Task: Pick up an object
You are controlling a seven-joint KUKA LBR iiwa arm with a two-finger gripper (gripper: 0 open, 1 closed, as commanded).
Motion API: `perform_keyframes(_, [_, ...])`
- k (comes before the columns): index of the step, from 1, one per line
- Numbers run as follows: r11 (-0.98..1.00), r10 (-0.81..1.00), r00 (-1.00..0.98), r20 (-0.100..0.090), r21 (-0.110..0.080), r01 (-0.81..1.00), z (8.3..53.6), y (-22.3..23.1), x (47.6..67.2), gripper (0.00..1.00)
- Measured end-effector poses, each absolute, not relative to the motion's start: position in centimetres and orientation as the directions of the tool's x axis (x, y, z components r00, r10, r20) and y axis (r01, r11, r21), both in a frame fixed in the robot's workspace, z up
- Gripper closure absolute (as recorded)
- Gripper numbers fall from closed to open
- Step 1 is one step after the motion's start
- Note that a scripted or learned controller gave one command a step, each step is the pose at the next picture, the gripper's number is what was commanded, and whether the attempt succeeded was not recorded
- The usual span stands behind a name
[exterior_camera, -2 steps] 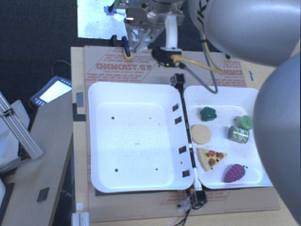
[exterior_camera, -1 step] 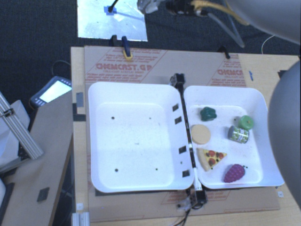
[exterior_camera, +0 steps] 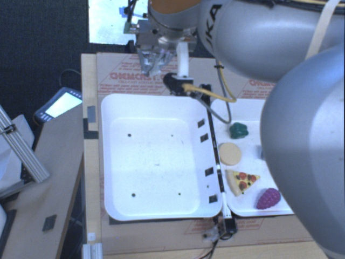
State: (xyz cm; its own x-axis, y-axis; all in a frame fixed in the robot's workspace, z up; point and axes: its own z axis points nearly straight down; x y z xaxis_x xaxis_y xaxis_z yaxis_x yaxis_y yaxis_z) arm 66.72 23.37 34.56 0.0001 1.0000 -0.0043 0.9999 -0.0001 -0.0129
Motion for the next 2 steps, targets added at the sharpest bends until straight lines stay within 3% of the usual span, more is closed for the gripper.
perform_keyframes(1, [0.007, 1.000, -0.007, 0.009, 0.018, 1.000, 54.8, 23.5, 58.8, 1.00])
perform_keyframes(2, [0.000, 1.000, 0.000, -0.002, -0.004, 1.000, 45.6, 23.4, 62.2, 1.00])
